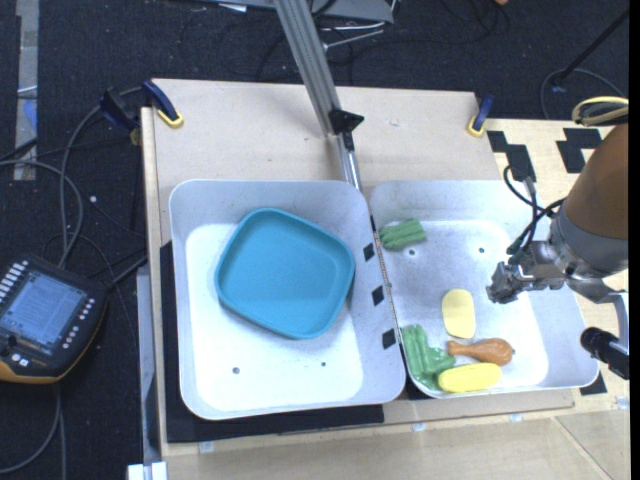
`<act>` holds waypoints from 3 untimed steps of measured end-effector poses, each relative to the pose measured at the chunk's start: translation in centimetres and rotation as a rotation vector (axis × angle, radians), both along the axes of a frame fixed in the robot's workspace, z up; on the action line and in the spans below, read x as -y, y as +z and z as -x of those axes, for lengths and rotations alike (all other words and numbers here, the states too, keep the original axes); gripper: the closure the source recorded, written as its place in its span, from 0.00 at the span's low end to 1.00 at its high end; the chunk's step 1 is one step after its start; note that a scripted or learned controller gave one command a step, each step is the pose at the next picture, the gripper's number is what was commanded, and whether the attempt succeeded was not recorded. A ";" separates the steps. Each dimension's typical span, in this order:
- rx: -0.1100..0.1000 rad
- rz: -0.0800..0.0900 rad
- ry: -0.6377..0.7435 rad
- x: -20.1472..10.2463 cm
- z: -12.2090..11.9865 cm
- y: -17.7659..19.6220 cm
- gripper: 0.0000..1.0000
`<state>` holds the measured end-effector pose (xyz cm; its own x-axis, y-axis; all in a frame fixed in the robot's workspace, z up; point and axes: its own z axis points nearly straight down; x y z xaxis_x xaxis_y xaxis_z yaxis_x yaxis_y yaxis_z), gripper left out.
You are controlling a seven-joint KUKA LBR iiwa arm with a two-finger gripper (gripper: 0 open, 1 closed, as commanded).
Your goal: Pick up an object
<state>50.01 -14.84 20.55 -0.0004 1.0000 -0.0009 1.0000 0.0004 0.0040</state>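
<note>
The robot's pincer (503, 286) hangs over the right side of the right bin (470, 211), reaching in from the right edge; whether it is spread or closed cannot be told from this angle, and nothing is seen gripped in it. Just to its left, apart from it, a pale yellow oval piece (459, 313) lies on the bin floor. Below that lies a brown toy drumstick (483, 349), and touching its lower side a bright yellow oblong object (469, 377) rests against the bin's near wall. Beside these, along the bin's left wall, lies a green leafy toy (422, 354). A second green toy (402, 234) lies near the bin's upper left corner, well apart from the others. The left bin (200, 368) holds a blue square plate (285, 272), tilted slightly. Both bins sit side by side on a light wooden desk (250, 128). A handheld control pendant (45, 315) lies on the dark floor at far left.
</note>
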 end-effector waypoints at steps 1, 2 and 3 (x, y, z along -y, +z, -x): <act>0.001 0.000 0.000 -0.3 0.5 5.9 1.00; -0.005 -0.002 0.005 -5.5 -2.1 4.7 1.00; -0.005 -0.002 0.004 -9.9 -4.7 3.4 1.00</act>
